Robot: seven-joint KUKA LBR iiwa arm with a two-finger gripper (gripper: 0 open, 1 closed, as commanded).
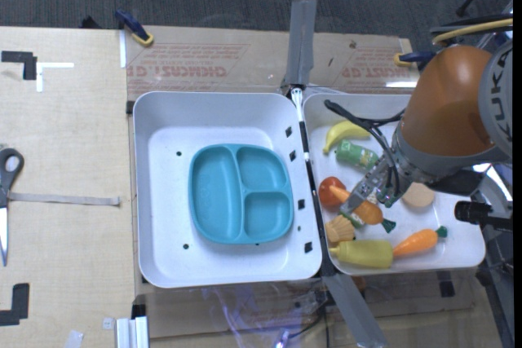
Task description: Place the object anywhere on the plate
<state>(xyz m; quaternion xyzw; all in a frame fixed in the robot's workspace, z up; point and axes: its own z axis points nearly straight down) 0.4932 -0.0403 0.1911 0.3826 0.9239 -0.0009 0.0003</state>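
A: Two bins are seen from the camera view on the table (57, 159): the left bin (151, 200) carries a teal plate (241, 193) with three compartments, and the right bin (457, 253) is crowded with toy food.

B: Where is the end effector (365, 200) placed?

A: It is lowered into the right bin, among a tomato (333, 191), an orange piece (369, 213) and a tan piece (339, 229). A banana (344, 133), a green item (357, 153), a carrot (418, 241), a yellow-green item (365, 253) and a pale disc (419, 195) lie nearby.

B: Is anything held?

A: That cannot be told; the tip is blurred against the clutter, so no grasp can be confirmed. Which item is meant for the plate is not settled either, though the orange piece lies touching or just under the tip.

B: What could go wrong?

A: Because the items are packed so closely, a neighbour could be pinched or nudged aside instead. A round toy could slip out during the lift, and anything carried could be knocked loose on the rims between the bins.
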